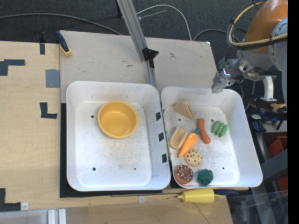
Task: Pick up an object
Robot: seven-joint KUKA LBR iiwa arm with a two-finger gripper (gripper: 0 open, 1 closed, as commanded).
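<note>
While I watched through the overhead camera, the gripper hung above the far right corner of the right bin, just outside its rim, and it held nothing. I could not tell how wide its fingers stood, because they were small and blurred there.

Every pickable thing lay inside that right bin. A tan wedge sat nearest the bin's far left corner. A red sausage and a green ridged vegetable lay side by side near its middle. An orange carrot rested against a beige bread slice, closer to the bin's left wall. A cookie, a frosted doughnut and a dark green broccoli clustered by the bin's near rim.

Left of that bin, the second bin held a yellow bowl. A yellow bottle lay on the bench just outside the right bin's near rim.
</note>
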